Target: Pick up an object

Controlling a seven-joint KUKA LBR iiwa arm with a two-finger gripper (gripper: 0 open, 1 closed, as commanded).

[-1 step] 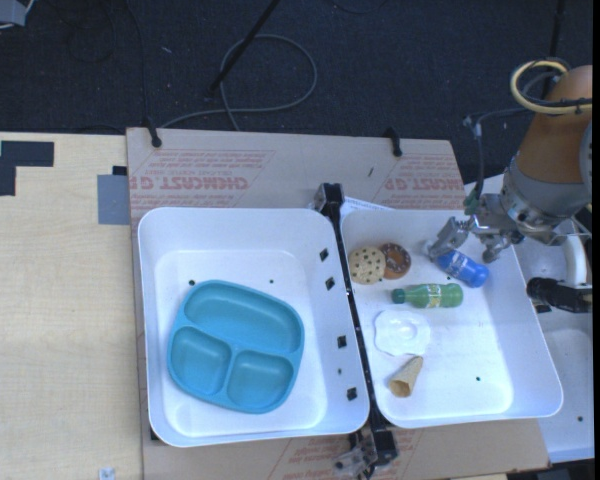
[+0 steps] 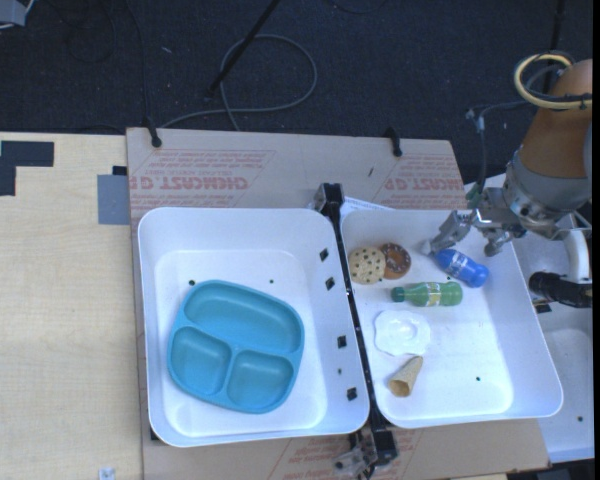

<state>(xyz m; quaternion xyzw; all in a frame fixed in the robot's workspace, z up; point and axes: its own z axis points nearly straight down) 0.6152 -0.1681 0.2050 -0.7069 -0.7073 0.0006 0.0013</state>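
Note:
The right bin [image 2: 525,368] holds several small things. A blue bottle [image 2: 463,267] lies near its far right side, and my gripper [image 2: 470,245] hovers just above it, fingers spread open with nothing between them. A green bottle [image 2: 427,294] lies on its side just in front of the blue one. Left of these sit a pale chocolate-chip cookie [image 2: 366,264] and a brown cookie [image 2: 394,260], touching each other. Nearer the front lie a white fried egg [image 2: 400,333] and an ice-cream cone [image 2: 406,375].
The left bin [image 2: 160,238] holds a blue divided plate [image 2: 238,345]. A black divider [image 2: 342,298] runs between the bins. The arm's orange band [image 2: 558,138] stands over the right bin's far right corner. Cables lie on the dark floor behind the bench.

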